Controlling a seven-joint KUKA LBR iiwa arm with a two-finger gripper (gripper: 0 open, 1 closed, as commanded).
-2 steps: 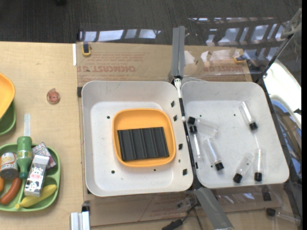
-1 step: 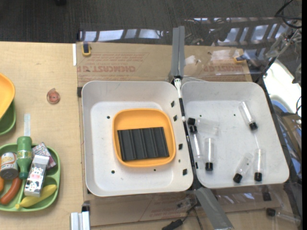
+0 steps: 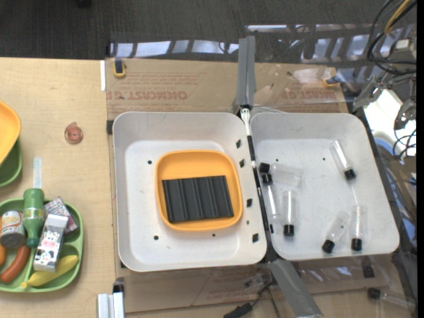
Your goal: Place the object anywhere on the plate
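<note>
Left shallow white bin (image 3: 132,177): an orange rounded-square plastic plate (image 3: 199,161) is seen lying near its middle.
Orange plate: a dark grey ribbed rectangular slab (image 3: 199,199) is carried flat on it, set toward the near edge of the plate.
Right shallow white bin (image 3: 318,138): several clear plastic tubes with black caps are scattered across its floor.
Tube at far right (image 3: 343,160): it is laid at a slant, cap toward the near side, well apart from the others.
Tubes at left (image 3: 270,175): one is found just beside the wall shared by the two bins, and another (image 3: 288,212) lies near it, cap pointing to the near rim.
Tubes at near right (image 3: 334,235): two are placed close together, one tilted and one (image 3: 356,227) nearly straight, both with caps toward the near rim.
Tool: its state cannot be told.
Desk (image 3: 59,98): a green sectioned tray (image 3: 66,270) with toy foods and a green bottle (image 3: 33,215) is set at the left, beside a small pink round thing (image 3: 73,133).
</note>
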